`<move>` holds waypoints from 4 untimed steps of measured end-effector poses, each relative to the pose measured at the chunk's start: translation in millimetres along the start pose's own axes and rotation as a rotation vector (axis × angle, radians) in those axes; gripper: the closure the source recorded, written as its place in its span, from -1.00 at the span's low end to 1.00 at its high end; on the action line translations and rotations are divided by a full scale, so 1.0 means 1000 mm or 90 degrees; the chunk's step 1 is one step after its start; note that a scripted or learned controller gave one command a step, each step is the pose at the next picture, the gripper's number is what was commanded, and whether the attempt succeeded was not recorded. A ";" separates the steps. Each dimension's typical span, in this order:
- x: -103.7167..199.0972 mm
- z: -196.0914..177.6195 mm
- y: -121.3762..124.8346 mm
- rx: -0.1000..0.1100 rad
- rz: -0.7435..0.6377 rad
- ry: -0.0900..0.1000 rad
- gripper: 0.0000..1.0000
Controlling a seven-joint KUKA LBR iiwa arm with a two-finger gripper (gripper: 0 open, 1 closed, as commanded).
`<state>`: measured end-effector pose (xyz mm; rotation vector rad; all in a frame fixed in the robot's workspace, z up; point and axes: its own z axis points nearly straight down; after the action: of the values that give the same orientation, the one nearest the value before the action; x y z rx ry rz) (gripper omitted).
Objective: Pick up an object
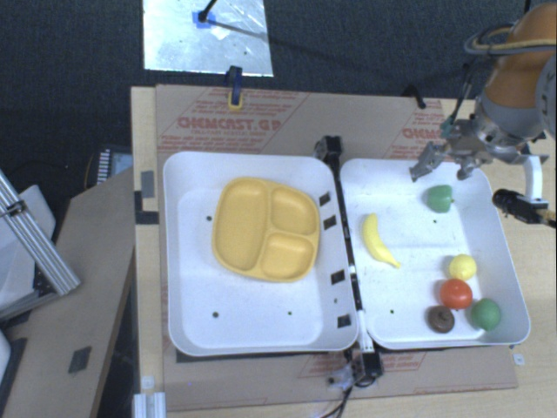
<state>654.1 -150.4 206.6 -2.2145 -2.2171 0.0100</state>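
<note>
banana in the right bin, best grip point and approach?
Grip the banana across its middle, coming straight down from above. It lies flat on the right bin's floor, long axis running diagonally, so close the fingers across the narrow width. It has open floor around it, well apart from the yellow fruit.

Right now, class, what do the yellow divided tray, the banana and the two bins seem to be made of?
Yellow divided tray: probably moulded plastic, matte, with smooth rounded compartments of one even colour.
Banana: likely a plastic or foam toy, uniformly yellow without marks.
Left bin and right bin: apparently thin formed white plastic, slightly glossy, with rounded rims.
</note>
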 end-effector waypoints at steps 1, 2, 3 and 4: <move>0.000 -0.007 0.003 -0.007 -0.001 -0.001 -1.00; 0.003 0.053 -0.004 -0.004 0.000 0.000 -1.00; 0.000 0.115 -0.006 -0.004 0.001 0.000 -1.00; 0.000 0.122 -0.005 -0.007 0.000 -0.001 -1.00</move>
<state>647.8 -150.1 85.0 -2.2209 -2.2237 -0.0009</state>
